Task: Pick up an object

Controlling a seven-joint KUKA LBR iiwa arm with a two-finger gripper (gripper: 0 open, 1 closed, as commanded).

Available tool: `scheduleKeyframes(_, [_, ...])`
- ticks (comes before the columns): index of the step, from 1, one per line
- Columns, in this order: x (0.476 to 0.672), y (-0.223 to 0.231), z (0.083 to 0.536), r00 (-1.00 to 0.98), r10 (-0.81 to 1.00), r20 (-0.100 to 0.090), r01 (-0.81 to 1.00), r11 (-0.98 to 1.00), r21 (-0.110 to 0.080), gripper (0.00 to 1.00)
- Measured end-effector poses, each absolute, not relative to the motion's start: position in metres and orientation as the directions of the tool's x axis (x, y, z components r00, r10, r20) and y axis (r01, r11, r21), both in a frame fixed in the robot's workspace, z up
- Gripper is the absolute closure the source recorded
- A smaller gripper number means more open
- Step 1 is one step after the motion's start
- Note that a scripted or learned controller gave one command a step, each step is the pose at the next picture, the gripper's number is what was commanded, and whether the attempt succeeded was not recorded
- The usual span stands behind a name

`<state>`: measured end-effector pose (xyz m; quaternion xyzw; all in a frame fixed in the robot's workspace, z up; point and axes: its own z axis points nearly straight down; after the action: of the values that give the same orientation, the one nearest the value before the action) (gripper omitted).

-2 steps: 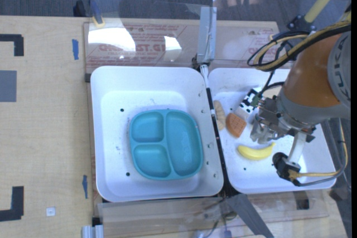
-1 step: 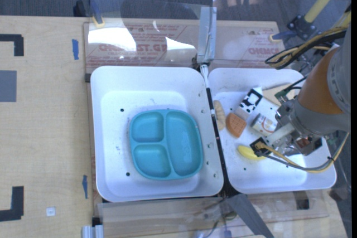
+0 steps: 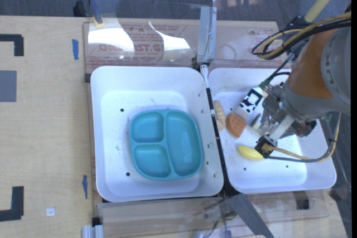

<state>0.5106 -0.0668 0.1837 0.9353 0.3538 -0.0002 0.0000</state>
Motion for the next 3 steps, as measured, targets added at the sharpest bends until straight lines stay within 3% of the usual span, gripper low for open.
scheduleKeyframes(1, [0.479,-0.013,0.183,0.677,0.736,-0.002,0.736,-0.677,-0.006,1.00])
scheduleKeyframes(2, [0.481,0.016,0.302,0.567,0.824,0.005,0.824,-0.567,0.003,1.00])
scheduleKeyframes(3, [0.477,0.042,0.190,0.555,0.832,-0.008,0.832,-0.555,-0.010,1.00])
